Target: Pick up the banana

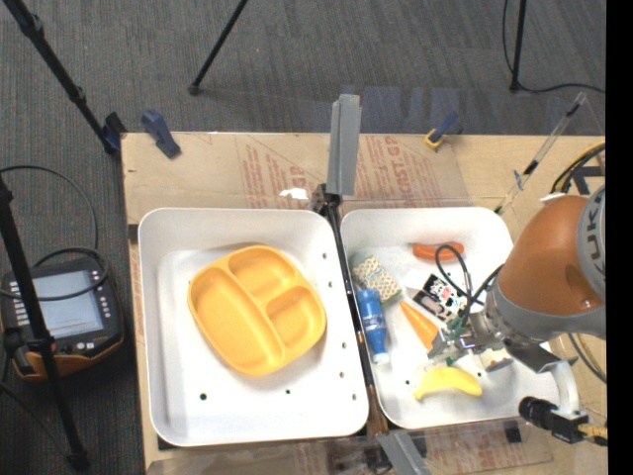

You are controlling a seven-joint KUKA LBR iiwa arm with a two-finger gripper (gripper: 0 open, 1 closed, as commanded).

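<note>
Gripper (463, 345) is positioned low over the right bin, just above the banana, at the end of the grey arm with its orange band (554, 255) entering from the right. Whether its fingers are spread or closed cannot be told; the wrist and cabling obscure them, and no object is seen between them.

Left to right, the scene reads as follows. A handheld control pendant (61, 315) with a lit screen lies on the carpet beside the bench. The left bin (163, 364) contains a yellow divided plate (257, 308), lying flat and turned at an angle. A grey upright post (344, 146) stands behind the seam between the two bins. The right bin (396, 228) holds, near its left wall, a small patterned packet (377, 277) and, just below it, a blue bottle (372, 320) lying on its side. Further right lies an orange wedge-shaped piece (419, 324), with a small black-and-white printed item (440, 296) beside it. An orange carrot-like piece (437, 250) lies toward the rear of this bin. The banana (449, 383) lies flat on the bin floor near the front edge, directly beneath the gripper.
</note>
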